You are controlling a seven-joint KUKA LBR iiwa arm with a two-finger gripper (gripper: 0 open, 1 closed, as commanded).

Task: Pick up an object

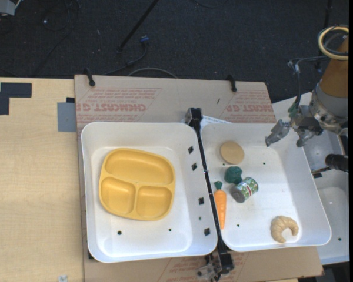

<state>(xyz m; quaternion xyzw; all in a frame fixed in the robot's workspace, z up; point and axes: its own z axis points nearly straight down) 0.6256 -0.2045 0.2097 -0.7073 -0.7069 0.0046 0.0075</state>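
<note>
The right bin (300,175) holds a round tan biscuit (232,153), a dark green lump (233,174), a small tin can (245,189) on its side, an orange carrot (220,207) along the left wall and a croissant (284,228) at the front right. My gripper (290,136) hangs over the bin's back right corner, above and right of the biscuit. Its two fingers are spread open with nothing between them.
In the left bin (94,157) lies a yellow divided plate (137,183). A black divider (205,181) separates the two bins. Cardboard (135,101) lies under them, with the wooden bench (29,181) to the left.
</note>
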